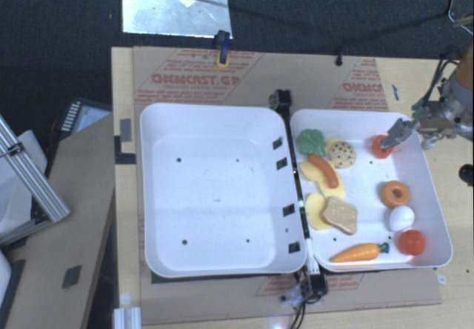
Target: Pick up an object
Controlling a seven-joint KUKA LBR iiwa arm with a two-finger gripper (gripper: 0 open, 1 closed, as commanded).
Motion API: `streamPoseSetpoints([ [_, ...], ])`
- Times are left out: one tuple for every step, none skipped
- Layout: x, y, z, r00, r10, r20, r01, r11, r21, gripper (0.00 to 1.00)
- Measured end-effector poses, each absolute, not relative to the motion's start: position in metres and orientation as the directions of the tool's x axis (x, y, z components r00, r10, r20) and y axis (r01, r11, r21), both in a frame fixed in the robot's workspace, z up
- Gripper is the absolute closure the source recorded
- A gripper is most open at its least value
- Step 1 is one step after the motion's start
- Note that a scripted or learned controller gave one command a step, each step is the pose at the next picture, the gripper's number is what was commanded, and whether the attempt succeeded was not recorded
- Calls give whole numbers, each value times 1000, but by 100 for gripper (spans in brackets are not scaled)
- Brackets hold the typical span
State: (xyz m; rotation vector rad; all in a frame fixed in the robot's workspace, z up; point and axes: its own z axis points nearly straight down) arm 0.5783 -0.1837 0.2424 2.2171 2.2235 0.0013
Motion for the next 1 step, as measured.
streamPoseSetpoints([
  [593, -89, 192, -12, 1000, 4, 1000, 12, -1, 0],
])
